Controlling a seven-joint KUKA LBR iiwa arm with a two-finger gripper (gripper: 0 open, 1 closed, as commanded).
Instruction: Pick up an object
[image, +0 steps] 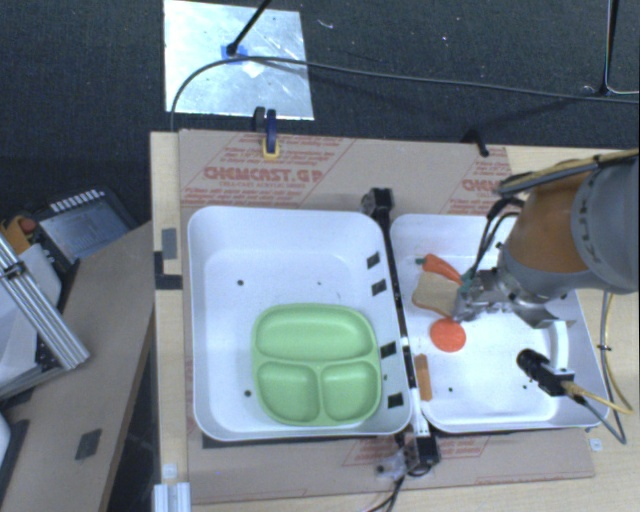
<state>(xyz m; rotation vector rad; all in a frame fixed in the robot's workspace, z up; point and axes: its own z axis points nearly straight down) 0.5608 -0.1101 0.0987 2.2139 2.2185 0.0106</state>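
Note:
In the right bin (500, 400) lie an orange carrot-shaped piece (438, 266), a tan bread-like slice (430, 293) and a red-orange disc (448, 336). A small brown stick (422, 377) rests by the bin's left wall. My gripper (466, 303) hangs low at the right edge of the tan slice, just above the disc. The grey arm with its orange band (545, 230) comes in from the right and hides the bin's far right part.
The left bin (220, 260) holds a green three-compartment plate (315, 362) at its front. A black divider with clips (385, 280) runs between the bins. Cables (590, 400) trail near the right bin's front right corner.

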